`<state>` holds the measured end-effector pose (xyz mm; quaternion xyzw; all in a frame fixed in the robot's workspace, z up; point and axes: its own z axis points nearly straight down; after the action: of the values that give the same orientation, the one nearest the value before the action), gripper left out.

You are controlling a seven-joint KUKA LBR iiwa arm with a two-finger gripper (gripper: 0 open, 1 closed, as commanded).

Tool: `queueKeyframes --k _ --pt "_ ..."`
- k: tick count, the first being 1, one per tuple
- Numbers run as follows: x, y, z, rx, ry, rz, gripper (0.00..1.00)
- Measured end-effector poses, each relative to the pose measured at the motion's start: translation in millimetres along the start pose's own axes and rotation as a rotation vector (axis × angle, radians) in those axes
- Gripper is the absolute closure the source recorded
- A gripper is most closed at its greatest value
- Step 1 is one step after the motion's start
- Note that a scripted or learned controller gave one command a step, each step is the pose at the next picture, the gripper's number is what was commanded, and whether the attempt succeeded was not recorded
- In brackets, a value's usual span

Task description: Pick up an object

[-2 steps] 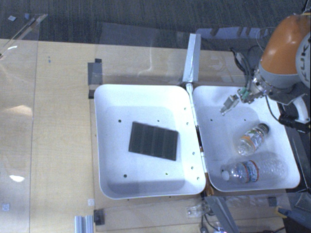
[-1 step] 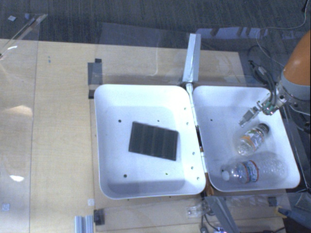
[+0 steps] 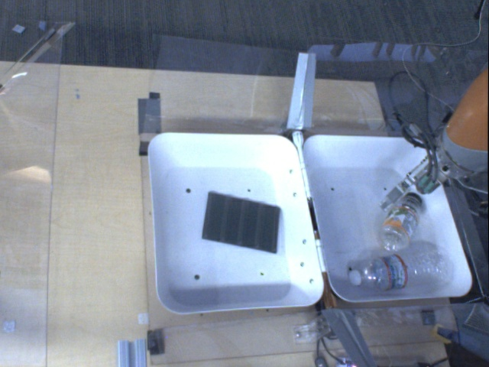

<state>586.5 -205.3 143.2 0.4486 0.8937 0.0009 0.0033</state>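
Observation:
Two clear plastic bottles lie in the right bin (image 3: 336, 167). One with an orange label (image 3: 399, 226) sits near the bin's right side, pointing up toward the arm. The other (image 3: 393, 270), with a blue and red label and a white cap, lies on its side along the front wall. My gripper (image 3: 409, 189) hangs just above and at the upper end of the orange-label bottle, very close to it or touching it. Nothing is visibly lifted. A dark grey flat rectangular pad (image 3: 241, 222) lies in the middle of the left bin (image 3: 176, 167).
The grey arm with its orange band (image 3: 467, 125) comes in over the right bin's far right corner. Cables (image 3: 409, 105) run behind that bin. A metal bar (image 3: 302, 90) stands between the bins at the back. Wooden bench (image 3: 76, 205) stretches to the left.

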Motion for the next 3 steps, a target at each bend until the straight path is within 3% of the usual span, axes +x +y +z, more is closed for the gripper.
queueKeyframes --k 1,2,3 --pt "-4.2 5.4 54.0 -0.004 -0.004 0.027 0.0" --pt "-5.2 8.5 40.9 -0.011 -0.01 0.026 1.0" --pt "-5.2 8.6 40.8 -0.011 -0.01 0.026 0.0"
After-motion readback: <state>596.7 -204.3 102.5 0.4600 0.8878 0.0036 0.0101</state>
